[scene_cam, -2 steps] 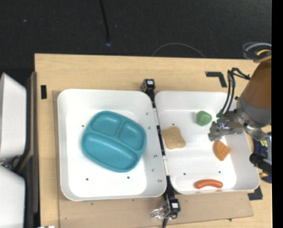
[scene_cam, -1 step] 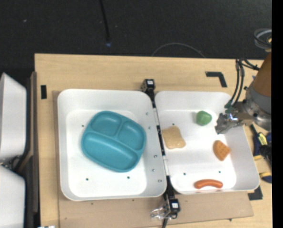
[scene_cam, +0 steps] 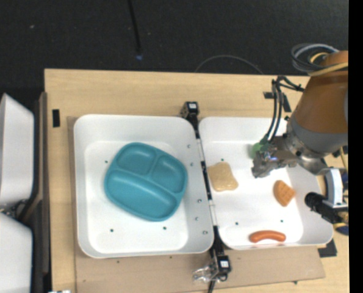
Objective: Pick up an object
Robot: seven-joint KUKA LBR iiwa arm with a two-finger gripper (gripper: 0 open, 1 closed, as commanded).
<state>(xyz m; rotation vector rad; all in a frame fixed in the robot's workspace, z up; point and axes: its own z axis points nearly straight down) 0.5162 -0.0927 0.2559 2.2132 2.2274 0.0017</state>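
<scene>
The right bin [scene_cam: 242,130] holds three food-like objects. A tan bread-like piece [scene_cam: 222,177] lies near its left wall. An orange chunk [scene_cam: 283,193] rests further right. A red-orange sausage [scene_cam: 267,237] lies along the front edge. My gripper [scene_cam: 263,162] hangs over the middle of the right bin, between the tan piece and the orange chunk, a little behind both. Nothing shows between its fingers. The grey wrist and orange band rise behind it at the right.
The left bin [scene_cam: 89,139] carries a teal compartment plate [scene_cam: 146,180]. A black clamp [scene_cam: 190,109] sits at the back of the divider and a metal one [scene_cam: 213,268] at the front. Cables loop at the back right.
</scene>
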